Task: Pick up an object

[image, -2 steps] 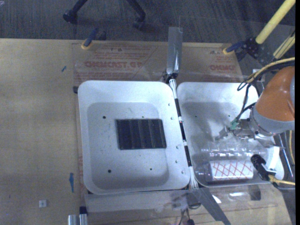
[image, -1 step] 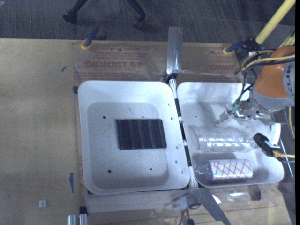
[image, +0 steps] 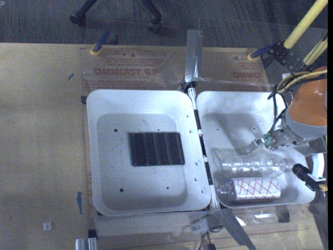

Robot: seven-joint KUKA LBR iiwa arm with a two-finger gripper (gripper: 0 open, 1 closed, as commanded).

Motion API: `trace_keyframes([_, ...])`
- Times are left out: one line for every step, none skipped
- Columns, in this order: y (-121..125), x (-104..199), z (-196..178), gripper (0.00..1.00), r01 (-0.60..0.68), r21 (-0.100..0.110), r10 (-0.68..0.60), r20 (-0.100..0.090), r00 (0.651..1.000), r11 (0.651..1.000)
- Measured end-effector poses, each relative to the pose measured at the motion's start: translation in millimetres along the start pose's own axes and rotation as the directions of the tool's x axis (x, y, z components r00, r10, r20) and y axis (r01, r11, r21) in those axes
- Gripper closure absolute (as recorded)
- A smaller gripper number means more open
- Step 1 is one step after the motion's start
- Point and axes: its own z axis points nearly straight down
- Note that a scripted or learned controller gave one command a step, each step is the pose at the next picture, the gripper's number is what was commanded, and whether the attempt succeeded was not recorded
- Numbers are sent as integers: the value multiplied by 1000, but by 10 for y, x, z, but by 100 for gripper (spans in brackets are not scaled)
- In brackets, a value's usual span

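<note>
The arm (image: 307, 108) reaches into the right bin (image: 223, 105) from the right, orange band showing above the wrist, and the gripper (image: 263, 141) hovers low over the bin floor, just above a clear plastic bottle (image: 255, 165). Whether it has anything is beyond telling from up here; the tip is a small blur against the white, and nothing shows clamped in it.

The bottle lies on its side across the near half of the right bin, ribbed and see-through. It looks empty, so likely very light, thin-walled and springy, and slick: it could roll or squirt out of a pinch. Across the ribbed middle seems the safest hold, squeezing square to its long axis.

Just in front of it, touching or nearly so, lies a white cylinder with a red lattice pattern (image: 256, 189), also on its side; it looks stiffer, and round enough to roll too.

The left bin (image: 104, 113) carries a dark ridged block (image: 156, 149), flat at its centre.
</note>
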Motion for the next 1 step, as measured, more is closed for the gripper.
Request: trace_keyframes([499, 543, -4, 0, 47, -5, -47, 2, 999, 999])
